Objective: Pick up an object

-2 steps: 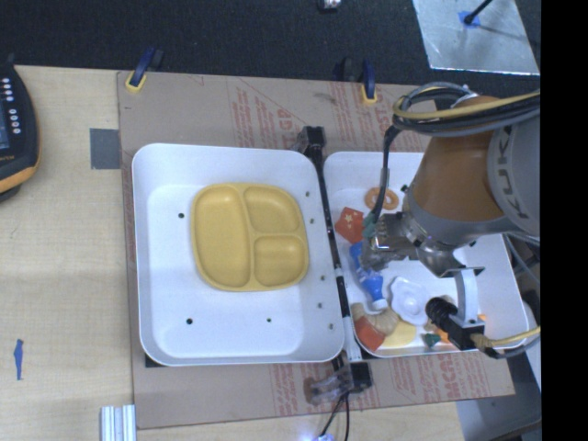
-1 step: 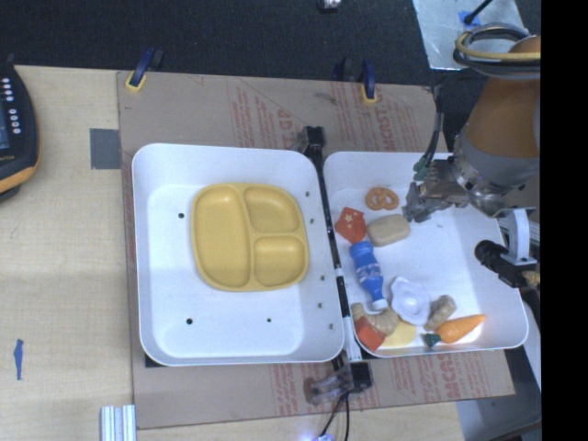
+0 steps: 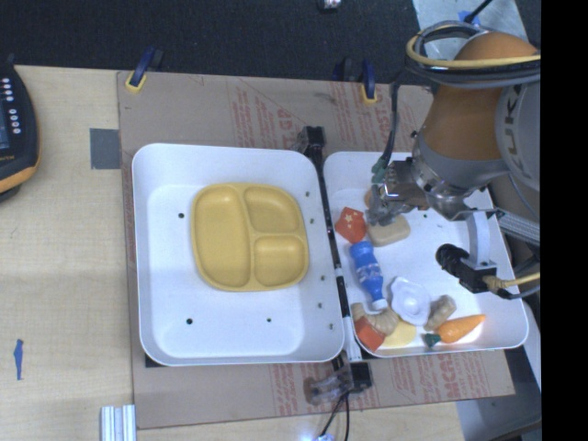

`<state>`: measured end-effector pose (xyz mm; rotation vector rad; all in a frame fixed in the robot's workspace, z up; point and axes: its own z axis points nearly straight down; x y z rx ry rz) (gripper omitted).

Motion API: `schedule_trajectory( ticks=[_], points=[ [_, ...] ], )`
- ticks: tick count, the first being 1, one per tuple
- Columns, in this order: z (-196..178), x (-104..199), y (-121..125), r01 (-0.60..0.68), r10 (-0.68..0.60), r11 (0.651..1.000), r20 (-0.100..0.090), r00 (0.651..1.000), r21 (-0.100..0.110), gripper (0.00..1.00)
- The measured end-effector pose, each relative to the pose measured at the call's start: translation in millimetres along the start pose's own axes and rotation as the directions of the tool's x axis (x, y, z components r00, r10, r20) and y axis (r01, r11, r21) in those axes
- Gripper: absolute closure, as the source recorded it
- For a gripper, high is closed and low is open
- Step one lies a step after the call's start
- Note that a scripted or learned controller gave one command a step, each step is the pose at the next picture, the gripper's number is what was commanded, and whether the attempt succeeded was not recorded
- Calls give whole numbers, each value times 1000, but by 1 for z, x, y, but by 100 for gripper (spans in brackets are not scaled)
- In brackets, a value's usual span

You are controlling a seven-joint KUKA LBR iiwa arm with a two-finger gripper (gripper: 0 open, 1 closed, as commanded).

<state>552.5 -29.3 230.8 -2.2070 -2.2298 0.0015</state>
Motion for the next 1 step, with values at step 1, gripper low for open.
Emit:
schedule_trajectory(
  ticks=[1],
  points=[
    [-17, 108, -4, 6, -6, 1000, -1, 1000, -2, 100]
  ],
)
